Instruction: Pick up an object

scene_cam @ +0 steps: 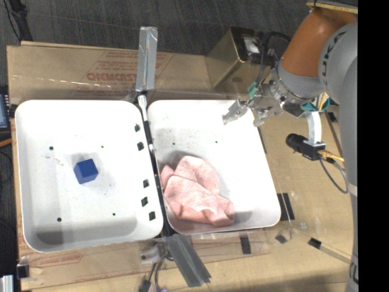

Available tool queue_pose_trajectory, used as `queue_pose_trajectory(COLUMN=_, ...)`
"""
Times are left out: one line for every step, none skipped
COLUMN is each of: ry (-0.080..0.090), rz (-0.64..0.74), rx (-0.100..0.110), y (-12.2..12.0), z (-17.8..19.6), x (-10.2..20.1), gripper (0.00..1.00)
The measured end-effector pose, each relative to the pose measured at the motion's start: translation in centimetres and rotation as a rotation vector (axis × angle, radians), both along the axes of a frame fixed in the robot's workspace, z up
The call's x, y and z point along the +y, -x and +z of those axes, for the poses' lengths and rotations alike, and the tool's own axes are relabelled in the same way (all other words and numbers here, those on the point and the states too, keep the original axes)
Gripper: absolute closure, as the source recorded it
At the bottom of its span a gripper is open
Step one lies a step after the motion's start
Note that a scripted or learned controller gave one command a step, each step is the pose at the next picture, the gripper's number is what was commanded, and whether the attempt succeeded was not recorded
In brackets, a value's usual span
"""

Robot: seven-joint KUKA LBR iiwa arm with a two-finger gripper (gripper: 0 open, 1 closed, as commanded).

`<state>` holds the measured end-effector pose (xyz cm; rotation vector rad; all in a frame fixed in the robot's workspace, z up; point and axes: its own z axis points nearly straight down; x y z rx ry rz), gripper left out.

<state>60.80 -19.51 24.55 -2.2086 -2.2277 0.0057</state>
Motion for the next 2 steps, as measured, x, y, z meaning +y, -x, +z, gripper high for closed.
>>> queue_pose_trajectory(ry=0.000, rz=-0.072, rx=0.002, y=3.5, z=-10.7, x=5.5, gripper=0.00)
queue_pose_trajectory(ry=-0.001, rz=0.053, rx=-0.003, y=7.5, z=-15.4, x=4.0, gripper=0.00)
